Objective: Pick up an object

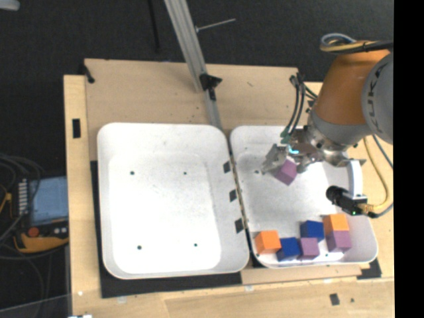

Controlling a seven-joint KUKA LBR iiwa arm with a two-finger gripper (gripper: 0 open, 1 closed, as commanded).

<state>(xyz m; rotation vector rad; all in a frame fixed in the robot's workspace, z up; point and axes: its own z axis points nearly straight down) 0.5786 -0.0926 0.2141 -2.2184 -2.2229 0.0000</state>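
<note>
A: Where is the gripper point(283, 159) seen, and in what state?

B: It is seen over the upper part of the right bin point(260, 197), below the grey wrist and the orange band of the arm point(348, 98). A purple block point(287, 172) is seen between its fingers, so the fingers are closed upon that block.

A: How is the block turned?

B: It is tilted, with one corner pointed down toward the bin floor and its edges set askew to the bin walls. No long axis can be made out; it looks close to a cube. Whether it is lifted clear of the floor cannot be told.

A: What is noted of its make?

B: A matte, plain surface is seen, with flat faces and blunt corners.

A: What else lies in the right bin?

B: A cluster is gathered along the bin's near wall, well apart from the held block: an orange block point(267, 240) nearest the divider, a blue block point(289, 248) just beside it, a purple one point(310, 247), a second blue block point(312, 230), and at the far end an orange block stacked on purple point(338, 230). All are small, matte and box-shaped.

A: And the bins themselves?

B: Both are shallow, white, round-cornered and faintly speckled. The left bin point(165, 197) is set touching the right bin's left wall.
</note>
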